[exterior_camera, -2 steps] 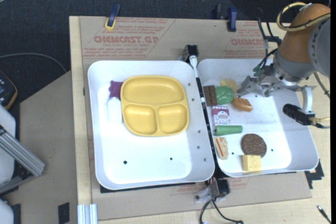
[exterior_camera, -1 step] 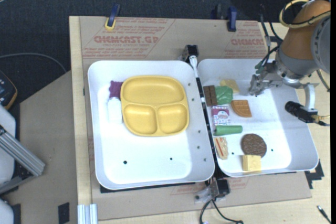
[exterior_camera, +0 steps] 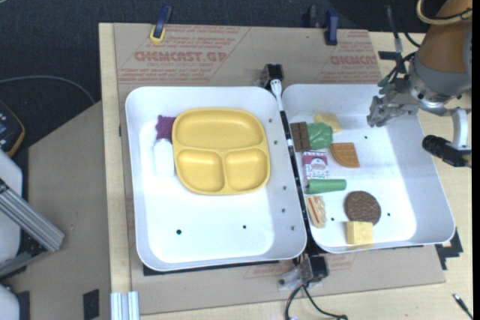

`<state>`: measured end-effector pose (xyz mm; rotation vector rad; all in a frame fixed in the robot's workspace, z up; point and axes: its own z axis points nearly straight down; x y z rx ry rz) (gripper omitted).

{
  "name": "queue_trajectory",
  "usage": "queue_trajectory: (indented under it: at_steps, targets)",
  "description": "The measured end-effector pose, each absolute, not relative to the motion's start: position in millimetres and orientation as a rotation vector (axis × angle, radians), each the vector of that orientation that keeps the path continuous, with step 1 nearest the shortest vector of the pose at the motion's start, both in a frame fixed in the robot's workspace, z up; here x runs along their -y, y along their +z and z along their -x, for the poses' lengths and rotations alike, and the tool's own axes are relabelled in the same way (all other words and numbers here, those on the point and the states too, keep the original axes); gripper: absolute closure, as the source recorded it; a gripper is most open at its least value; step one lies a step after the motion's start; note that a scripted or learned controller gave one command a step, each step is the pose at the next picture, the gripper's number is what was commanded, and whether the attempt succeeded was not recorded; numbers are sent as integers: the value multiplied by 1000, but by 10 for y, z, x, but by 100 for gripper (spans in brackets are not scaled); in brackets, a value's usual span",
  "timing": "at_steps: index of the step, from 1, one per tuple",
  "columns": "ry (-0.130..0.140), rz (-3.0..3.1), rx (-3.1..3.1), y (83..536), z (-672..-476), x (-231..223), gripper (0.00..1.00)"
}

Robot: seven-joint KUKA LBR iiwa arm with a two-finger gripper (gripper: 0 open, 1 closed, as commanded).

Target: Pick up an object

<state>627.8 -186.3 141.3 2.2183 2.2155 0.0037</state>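
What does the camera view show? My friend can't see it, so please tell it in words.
A grey and orange robot arm reaches in from the right, its gripper over the right bin, which holds small toy foods. The left bin holds a yellow divided tray.

The right bin (exterior_camera: 420,161) holds small toy foods along its left side: a brown bar (exterior_camera: 300,136), green piece (exterior_camera: 319,135), pale yellow piece (exterior_camera: 327,120), orange cracker (exterior_camera: 345,154), red packet (exterior_camera: 315,162), green stick (exterior_camera: 326,185), hot dog (exterior_camera: 316,210), brown cookie (exterior_camera: 362,204) and yellow block (exterior_camera: 359,232).
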Motion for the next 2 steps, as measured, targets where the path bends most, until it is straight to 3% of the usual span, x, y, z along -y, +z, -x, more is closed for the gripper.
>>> queue_trajectory:
  at_steps: [2]
  targets:
    - [5, -2216, -2217, 2277, -6235, 1926, 100]
